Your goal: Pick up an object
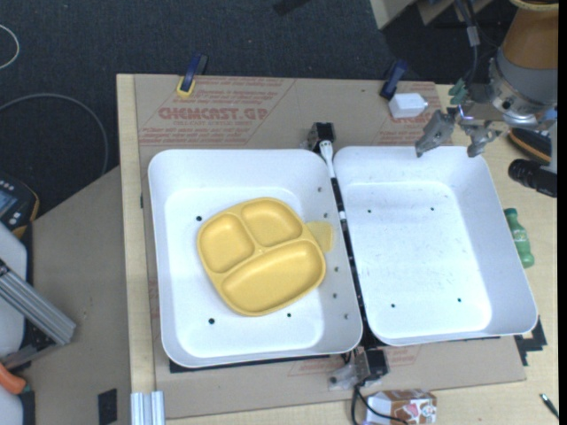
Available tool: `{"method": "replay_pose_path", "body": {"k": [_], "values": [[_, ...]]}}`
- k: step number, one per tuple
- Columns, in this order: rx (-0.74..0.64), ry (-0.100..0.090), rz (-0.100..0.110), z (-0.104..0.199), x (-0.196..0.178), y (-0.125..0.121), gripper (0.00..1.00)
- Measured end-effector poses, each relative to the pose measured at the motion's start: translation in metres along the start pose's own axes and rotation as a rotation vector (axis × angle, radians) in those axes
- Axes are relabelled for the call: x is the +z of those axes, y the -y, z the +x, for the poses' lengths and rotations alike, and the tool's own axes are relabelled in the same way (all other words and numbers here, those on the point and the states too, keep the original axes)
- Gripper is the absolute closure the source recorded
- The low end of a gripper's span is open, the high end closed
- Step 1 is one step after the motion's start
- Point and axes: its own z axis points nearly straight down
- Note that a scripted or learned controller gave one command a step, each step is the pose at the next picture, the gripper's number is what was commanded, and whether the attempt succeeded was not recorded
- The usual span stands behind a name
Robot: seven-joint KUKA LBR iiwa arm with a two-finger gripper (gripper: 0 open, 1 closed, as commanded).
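A yellow three-compartment plate [260, 255] lies flat in the left white bin [168, 237], slightly turned, with a small yellow piece [321, 235] poking out at its right edge. My gripper [455, 137] hangs above the far rim of the right white bin [425, 255], near its back right corner. Its two fingers are spread apart and point down with nothing between them. The gripper is far from the plate, up and to the right of it.
A black divider strip [337, 204] runs between the two bins. A small white block [407, 105] sits on the cardboard behind the right bin. A green object [519, 235] lies just outside the right bin's right rim. Blue clamps [190, 73] hold the board's back edge.
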Motion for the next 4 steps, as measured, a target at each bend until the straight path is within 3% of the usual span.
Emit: {"method": "replay_pose_path", "body": {"k": [1,2,3,4], "values": [[-0.005,0.001,-0.015,0.039,-0.112,0.042,0.00],[-0.013,-0.003,-0.021,0.138,-0.248,0.054,0.00],[-0.007,-0.002,-0.008,0.181,-0.270,0.090,0.00],[-0.014,-0.002,0.003,0.279,-0.267,0.150,0.00]]}}
